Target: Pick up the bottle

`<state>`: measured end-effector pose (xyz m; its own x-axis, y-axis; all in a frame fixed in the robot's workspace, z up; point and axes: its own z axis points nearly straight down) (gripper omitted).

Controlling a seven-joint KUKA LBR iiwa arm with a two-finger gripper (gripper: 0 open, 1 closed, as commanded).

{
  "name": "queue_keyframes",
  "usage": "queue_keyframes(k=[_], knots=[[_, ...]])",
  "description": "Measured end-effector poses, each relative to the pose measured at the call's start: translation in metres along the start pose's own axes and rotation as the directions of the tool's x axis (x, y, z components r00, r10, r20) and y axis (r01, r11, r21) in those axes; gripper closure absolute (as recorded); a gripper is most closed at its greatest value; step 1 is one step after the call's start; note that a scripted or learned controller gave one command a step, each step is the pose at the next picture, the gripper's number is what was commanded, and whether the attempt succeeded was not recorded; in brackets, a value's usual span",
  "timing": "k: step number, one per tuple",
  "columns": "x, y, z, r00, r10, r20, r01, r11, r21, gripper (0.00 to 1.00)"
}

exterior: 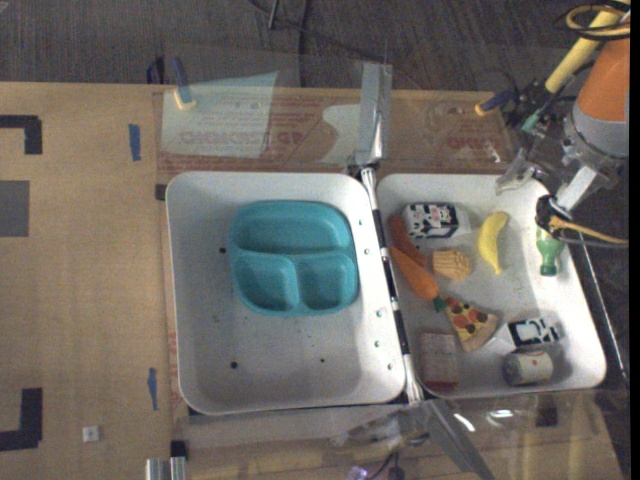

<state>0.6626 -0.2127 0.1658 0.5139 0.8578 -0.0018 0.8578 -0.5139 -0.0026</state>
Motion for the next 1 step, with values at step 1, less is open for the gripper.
queue_keyframes(k=[1], knots=[[0.0014, 0.0048, -0.0083, 0.986, 0.169, 0.0, -0.169, 0.986, -0.001, 0.0]])
